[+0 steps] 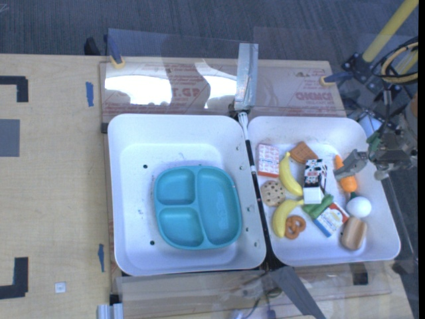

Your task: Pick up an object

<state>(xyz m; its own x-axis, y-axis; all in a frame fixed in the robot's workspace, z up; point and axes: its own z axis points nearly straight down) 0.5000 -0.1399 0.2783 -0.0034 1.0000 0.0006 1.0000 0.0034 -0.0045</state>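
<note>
Toy food crowds right bin; gripper above orange piece, grip state unclear.

two white bins. one blue tray at 9 o'clock. at 3 o'clock: two bananas, one cookie, one pretzel, one egg, one milk carton.

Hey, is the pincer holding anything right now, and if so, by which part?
Cannot be told. The pincer sits over the right bin's far right side, beside an orange piece, but the view is too small and blurred to show anything gripped.
</note>
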